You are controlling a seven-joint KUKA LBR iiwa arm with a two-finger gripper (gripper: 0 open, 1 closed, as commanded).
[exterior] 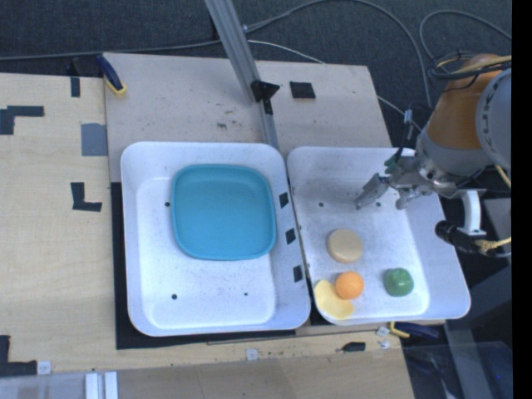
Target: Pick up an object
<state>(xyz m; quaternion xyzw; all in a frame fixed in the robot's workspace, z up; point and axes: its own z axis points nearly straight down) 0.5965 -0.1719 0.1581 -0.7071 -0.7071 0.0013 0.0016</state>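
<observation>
From above, two white bins sit side by side on the tabletop point(50, 248). The left bin point(141, 223) carries a blue plate point(223, 211) lying flat. In the right bin point(332, 181), four small things cluster toward the near edge: a tan disc point(345, 245), an orange ball point(349, 286) resting against a yellow piece point(329, 302) in the near left corner, and a green ball point(399, 282) just to the right of them. The arm point(465, 123) reaches in from the right, and its gripper point(387, 191) hangs over the far part of the right bin, apart from the four things. Its fingers point(369, 194) are spread and grasp nothing
</observation>
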